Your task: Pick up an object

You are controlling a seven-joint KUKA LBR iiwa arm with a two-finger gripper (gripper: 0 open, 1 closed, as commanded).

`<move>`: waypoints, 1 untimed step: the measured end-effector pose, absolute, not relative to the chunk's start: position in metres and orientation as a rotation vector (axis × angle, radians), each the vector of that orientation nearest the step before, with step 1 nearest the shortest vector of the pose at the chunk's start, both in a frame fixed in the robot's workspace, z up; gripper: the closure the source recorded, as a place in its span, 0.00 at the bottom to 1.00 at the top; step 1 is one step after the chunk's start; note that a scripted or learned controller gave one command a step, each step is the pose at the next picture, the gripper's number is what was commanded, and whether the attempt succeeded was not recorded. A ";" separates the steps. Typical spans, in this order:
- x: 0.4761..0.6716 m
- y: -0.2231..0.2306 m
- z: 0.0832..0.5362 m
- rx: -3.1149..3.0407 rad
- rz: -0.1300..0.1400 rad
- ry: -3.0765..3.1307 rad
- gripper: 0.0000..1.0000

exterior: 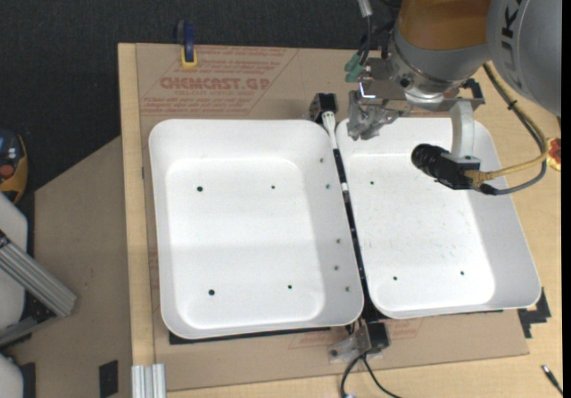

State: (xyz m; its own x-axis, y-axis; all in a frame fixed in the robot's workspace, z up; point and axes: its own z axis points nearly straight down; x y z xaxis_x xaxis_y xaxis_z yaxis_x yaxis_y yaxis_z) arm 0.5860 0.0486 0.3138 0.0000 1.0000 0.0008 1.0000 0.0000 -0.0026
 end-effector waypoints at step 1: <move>0.575 0.042 0.319 -2.221 0.002 -2.220 1.00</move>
